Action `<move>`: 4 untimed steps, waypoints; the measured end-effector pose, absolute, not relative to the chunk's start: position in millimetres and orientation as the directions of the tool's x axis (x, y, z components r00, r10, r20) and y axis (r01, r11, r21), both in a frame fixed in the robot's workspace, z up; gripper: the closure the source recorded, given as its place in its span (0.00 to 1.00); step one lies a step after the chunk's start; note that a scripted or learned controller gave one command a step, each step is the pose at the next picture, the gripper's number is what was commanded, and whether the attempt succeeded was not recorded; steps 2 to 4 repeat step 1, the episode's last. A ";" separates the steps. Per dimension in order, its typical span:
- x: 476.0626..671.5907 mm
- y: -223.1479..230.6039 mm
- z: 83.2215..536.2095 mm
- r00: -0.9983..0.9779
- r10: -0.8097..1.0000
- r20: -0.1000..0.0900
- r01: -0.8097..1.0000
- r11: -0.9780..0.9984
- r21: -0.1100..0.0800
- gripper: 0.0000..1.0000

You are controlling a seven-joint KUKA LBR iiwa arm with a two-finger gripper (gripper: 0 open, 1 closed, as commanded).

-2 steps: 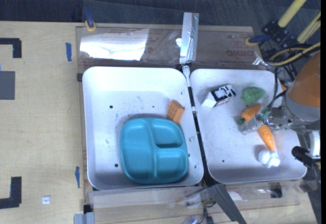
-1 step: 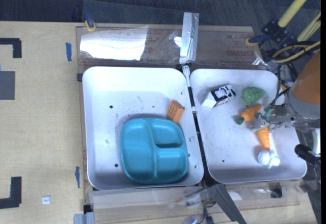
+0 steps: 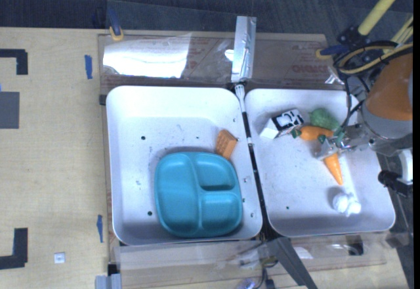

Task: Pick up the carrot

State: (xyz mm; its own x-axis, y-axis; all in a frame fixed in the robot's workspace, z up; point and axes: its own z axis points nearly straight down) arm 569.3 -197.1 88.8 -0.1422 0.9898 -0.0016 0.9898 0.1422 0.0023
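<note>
In the right bin (image 3: 367,219), a carrot (image 3: 314,132) lies with its orange body pointing left and its green leafy top (image 3: 325,118) toward the back. A second orange, cone-shaped piece (image 3: 334,167) lies just in front of it, tip toward the bin's front. My gripper (image 3: 337,143) reaches in from the right and sits low between the two orange pieces, right at the cone's wide end and close to the carrot's right end. The grey wrist with its orange band (image 3: 394,100) stands above the bin's right wall.
The right bin also holds a black-and-white item (image 3: 287,119), a small white piece (image 3: 268,131) and a white lumpy object (image 3: 346,203) near the front. The left bin (image 3: 125,150) holds a blue divided plate (image 3: 198,194) and an orange wafer-like piece (image 3: 226,143). Cables (image 3: 357,54) hang at the back right.
</note>
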 end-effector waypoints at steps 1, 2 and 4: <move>557.2 -150.2 217.0 -0.527 0.850 -0.008 0.850 0.527 0.008 1.00; 557.2 -150.2 217.0 -0.527 0.850 -0.008 0.850 0.527 0.008 1.00; 557.2 -150.2 217.0 -0.527 0.850 -0.008 0.850 0.527 0.008 1.00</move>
